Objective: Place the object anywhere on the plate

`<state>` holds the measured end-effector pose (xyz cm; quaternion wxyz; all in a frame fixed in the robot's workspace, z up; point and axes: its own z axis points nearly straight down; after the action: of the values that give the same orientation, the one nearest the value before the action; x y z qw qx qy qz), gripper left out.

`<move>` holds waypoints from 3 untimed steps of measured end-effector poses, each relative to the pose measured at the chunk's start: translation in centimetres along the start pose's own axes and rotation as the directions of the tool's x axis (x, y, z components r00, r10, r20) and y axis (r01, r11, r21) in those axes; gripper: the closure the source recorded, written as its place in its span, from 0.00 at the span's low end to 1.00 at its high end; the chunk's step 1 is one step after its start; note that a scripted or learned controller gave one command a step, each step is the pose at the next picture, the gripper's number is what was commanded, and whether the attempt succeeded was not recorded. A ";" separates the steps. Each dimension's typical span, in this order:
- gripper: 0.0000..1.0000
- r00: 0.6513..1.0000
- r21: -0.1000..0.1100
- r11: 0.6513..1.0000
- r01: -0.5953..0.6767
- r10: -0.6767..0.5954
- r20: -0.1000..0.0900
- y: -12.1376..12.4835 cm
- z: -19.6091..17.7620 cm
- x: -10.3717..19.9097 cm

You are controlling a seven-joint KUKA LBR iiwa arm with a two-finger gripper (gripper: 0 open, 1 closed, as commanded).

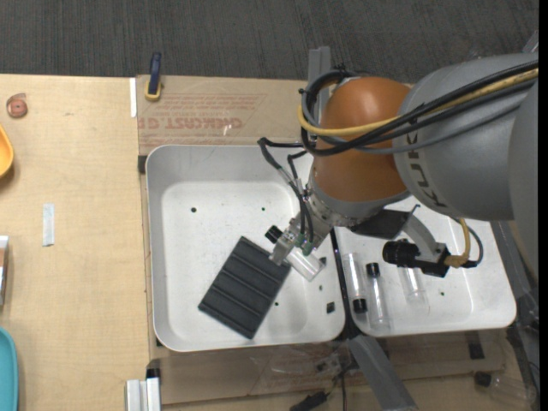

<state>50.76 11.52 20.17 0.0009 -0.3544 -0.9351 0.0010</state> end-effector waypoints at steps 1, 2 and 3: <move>1.00 1.000 -0.001 1.000 -0.018 0.018 0.002 1.5 -11.5 1.3; 1.00 0.863 -0.001 0.863 0.506 -0.506 0.001 7.3 -5.7 3.7; 1.00 0.700 -0.001 0.700 0.714 -0.714 0.005 8.5 -14.4 2.4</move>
<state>54.60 19.48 34.55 -0.0015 0.0352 -0.9994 -0.0002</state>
